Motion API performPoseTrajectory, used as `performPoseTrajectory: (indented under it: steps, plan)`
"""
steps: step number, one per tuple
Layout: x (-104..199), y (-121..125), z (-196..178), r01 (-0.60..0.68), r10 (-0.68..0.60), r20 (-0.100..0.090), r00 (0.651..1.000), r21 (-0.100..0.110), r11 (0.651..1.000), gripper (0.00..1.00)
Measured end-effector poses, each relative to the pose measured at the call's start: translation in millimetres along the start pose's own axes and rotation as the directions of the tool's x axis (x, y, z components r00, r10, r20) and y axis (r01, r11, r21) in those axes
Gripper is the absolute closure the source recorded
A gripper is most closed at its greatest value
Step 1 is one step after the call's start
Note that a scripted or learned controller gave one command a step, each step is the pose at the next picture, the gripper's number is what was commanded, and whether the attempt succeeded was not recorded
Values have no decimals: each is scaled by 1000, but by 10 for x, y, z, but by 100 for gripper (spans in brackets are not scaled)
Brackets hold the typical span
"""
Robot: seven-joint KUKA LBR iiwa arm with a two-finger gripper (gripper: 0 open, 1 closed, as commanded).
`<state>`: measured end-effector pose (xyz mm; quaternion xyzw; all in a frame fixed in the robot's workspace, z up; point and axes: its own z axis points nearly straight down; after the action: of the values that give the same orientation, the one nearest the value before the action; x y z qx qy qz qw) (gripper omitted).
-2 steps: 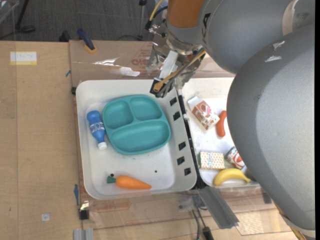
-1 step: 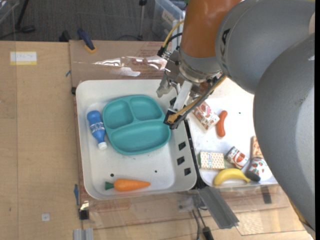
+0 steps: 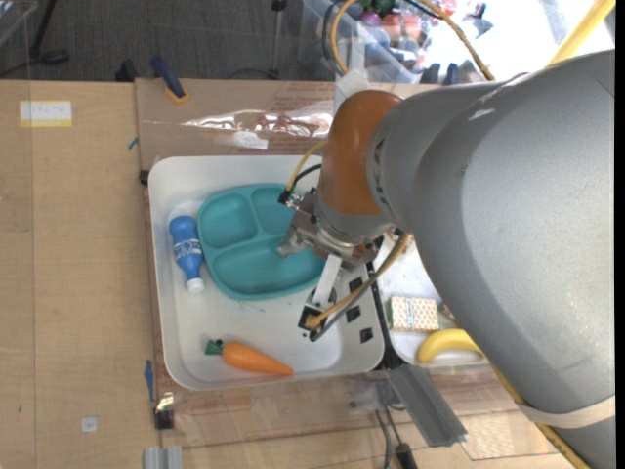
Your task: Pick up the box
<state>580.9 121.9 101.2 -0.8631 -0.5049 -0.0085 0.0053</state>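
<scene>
The box (image 3: 413,313) is small, pale with a green and orange pattern, and lies in the right bin (image 3: 426,279) just right of the wall between the bins. A yellow banana (image 3: 447,345) lies right in front of it. My gripper (image 3: 298,240) hangs below the orange band over the left bin (image 3: 176,360), above the right edge of a teal divided plate (image 3: 249,242). It is well left of the box and nothing shows in it. The big grey arm hides most of the right bin.
In the left bin a blue bottle (image 3: 186,250) lies left of the teal plate and an orange carrot (image 3: 252,359) lies near the front wall. A clear tub of assorted items (image 3: 391,18) stands beyond the bench.
</scene>
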Motion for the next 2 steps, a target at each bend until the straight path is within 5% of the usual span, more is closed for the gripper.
performPoseTrajectory:
  steps: [1, 2]
  plan:
    - [68, -653, 98, -8, 8, 6, 1000, -10, 1000, 0]
    - [53, -603, -7, -21, 21, 1, 1000, -17, 1000, 100]
